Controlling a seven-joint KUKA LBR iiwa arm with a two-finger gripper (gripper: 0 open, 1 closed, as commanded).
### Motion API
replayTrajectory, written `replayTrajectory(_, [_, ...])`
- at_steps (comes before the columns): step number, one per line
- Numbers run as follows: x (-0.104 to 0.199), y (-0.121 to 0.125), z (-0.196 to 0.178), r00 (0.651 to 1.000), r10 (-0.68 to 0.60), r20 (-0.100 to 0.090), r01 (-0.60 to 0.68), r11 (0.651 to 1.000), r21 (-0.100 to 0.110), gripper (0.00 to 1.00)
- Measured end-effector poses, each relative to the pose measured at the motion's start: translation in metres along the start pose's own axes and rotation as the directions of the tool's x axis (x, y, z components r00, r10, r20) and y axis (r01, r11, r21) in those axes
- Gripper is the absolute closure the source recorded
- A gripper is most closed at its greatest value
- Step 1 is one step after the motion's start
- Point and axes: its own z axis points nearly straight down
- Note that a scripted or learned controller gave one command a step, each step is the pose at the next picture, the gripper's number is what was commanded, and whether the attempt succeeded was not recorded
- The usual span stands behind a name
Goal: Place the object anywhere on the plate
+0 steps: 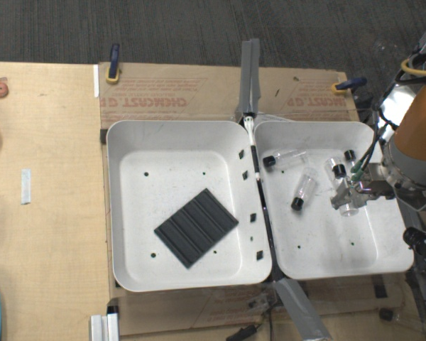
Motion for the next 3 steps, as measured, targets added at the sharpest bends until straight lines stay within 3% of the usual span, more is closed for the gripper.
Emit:
replayTrajectory(1, [0.097,0.006,-0.036,0.966,-0.258,0.001,0.258,0.966,-0.001,1.00])
replayTrajectory(2, [0.179,0.047,-0.003,0.895,-0.446,0.001,0.446,0.895,0.001,1.00])
replayTrajectory(3, [0.179,0.047,-0.003,0.895,-0.446,0.001,0.446,0.895,0.001,0.00])
